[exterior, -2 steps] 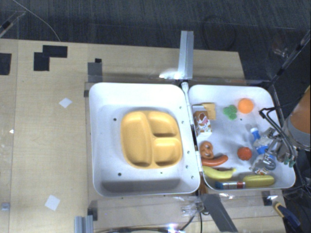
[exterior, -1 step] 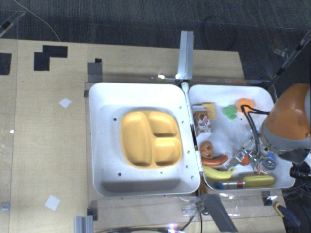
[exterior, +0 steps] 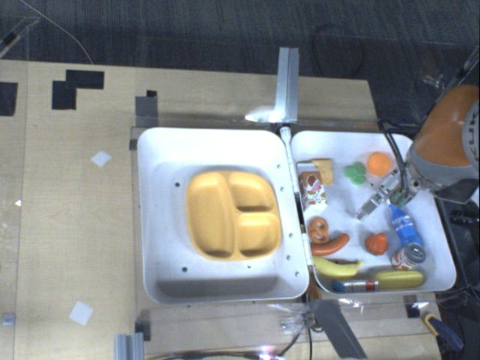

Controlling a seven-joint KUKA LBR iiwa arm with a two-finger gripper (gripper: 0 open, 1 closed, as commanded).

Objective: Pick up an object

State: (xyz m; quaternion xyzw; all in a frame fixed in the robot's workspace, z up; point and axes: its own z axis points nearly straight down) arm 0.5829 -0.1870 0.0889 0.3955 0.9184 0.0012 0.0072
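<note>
The right bin holds several small items. An orange ball and a green toy lie at the back. A tan block and a red-and-white packet sit at its left. Toward the front lie a pretzel-like ring, a red sausage, a banana, a red tomato, a blue bottle, a can, a marker and a yellow piece. My gripper hangs over the bin's bare middle, left of the bottle, and nothing shows in it.
The left bin carries a yellow divided tray. A metal post stands behind the wall between the bins. The grey arm with its orange band crosses the right bin's back right corner.
</note>
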